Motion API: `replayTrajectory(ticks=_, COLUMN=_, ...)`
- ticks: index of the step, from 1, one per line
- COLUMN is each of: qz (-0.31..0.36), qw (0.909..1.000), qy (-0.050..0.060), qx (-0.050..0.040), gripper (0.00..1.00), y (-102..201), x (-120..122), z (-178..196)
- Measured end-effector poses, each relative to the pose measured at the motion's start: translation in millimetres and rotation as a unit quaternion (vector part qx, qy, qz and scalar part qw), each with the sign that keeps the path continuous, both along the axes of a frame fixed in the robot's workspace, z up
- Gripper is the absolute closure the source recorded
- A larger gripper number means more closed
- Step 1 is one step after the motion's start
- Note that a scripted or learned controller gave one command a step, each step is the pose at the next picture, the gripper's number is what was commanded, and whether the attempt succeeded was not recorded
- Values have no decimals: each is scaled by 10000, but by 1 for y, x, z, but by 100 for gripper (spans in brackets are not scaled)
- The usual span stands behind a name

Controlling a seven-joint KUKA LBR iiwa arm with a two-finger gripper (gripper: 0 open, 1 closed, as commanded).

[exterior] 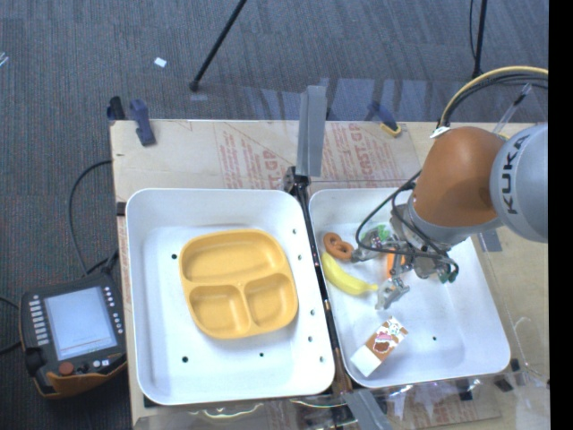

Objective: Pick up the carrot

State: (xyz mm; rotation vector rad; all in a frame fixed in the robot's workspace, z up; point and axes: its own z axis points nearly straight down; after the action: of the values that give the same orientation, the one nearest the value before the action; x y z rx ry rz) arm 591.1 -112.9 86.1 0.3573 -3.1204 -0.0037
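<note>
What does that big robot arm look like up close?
The arm is smooth grey with black KUKA lettering and a rounded orange band above the wrist. A yellow and black cable loops over it. Its gripper is a small metal tool with thin wires.

the arm [524, 182] bears "kuka" in dark letters on its grey casing. red print on the bench board [260, 155] is too faint to read.

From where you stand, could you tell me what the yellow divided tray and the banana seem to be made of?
The yellow divided tray looks like moulded plastic: even colour, rounded compartment walls, a soft matte sheen. The banana is probably a plastic toy, judging by its flat, uniform yellow and smooth surface, though a real fruit cannot be ruled out from here.
</note>
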Motion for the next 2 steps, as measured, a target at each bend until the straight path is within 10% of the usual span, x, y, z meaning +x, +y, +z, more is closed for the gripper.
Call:
replayTrajectory(ticks=1, qz=7, qw=10000, qy=-1, qx=8, gripper=100, y=1, x=1, z=8)
replayTrajectory(ticks=2, qz=7, qw=10000, qy=4, qx=11, gripper=0, y=2, x=1, z=8)
